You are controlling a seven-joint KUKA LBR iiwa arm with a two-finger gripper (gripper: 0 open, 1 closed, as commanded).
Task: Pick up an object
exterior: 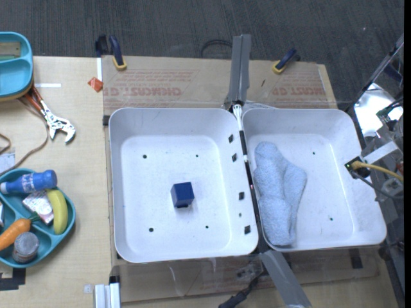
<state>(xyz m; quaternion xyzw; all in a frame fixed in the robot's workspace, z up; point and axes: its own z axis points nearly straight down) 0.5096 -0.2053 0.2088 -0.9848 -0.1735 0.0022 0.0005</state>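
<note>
Pick not started, by the look of it. Blue cube [182, 194] sits alone in left bin [128, 124]; grey-blue towel [277, 191] lies in right bin [347, 124]. End effector state: can't tell. Whole grasp left to do.

blue cube [182, 194] ringed by bare floor, towel [278, 192] hugging divider

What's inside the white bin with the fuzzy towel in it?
The right bin holds a light blue-grey towel, bunched along its left side. The rest of the floor that shows is bare white with small dark holes. Anything lying under the towel is covered, so that can't be told.
</note>
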